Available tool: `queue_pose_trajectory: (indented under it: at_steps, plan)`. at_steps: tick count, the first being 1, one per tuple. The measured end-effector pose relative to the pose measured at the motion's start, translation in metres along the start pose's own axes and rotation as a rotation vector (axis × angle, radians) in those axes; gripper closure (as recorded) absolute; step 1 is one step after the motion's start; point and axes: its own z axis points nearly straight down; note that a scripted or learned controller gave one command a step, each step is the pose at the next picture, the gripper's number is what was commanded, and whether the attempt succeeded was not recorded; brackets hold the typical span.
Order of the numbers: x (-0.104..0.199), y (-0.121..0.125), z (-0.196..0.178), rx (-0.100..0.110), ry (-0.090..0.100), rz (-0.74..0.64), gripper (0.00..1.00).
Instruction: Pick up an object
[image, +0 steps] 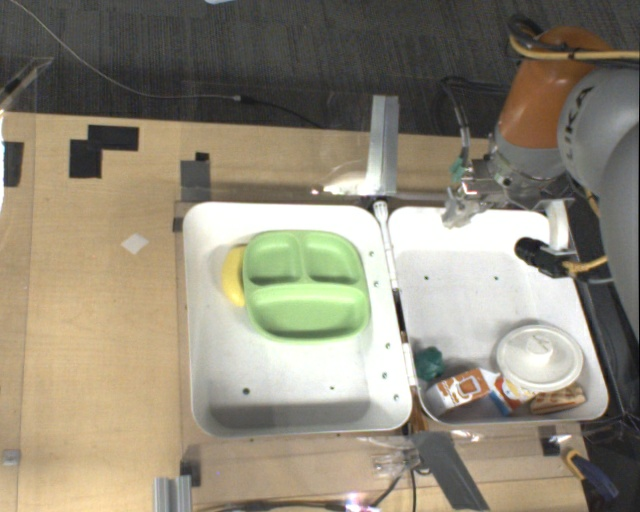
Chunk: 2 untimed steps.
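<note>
My gripper (462, 203) hangs over the far rim of the right bin (480, 270), near its back left corner, with nothing visibly under it. Along that bin's near edge lie a white round lidded tub (540, 358), an orange-brown carton (465, 388), a small teal object (430, 362) and a brown packet (558, 402). All of these are well in front of the gripper. In the left bin (270, 390) a green divided plate (305, 285) rests with a yellow object (232, 275) poking out from under its left edge.
A metal post (383, 145) stands behind the ridge where the two bins meet, just left of the gripper. The grey arm with its orange band (540, 100) fills the upper right. Black markers (100, 148) sit on the bench at far left.
</note>
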Motion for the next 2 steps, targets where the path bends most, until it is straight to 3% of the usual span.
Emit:
queue_pose_trajectory:
  at_steps: [1,2]
  plan:
    - [0.074,0.007,0.002,0.004,0.002,0.031,1.0]
    - [0.057,0.002,-0.01,0.004,0.001,0.075,1.0]
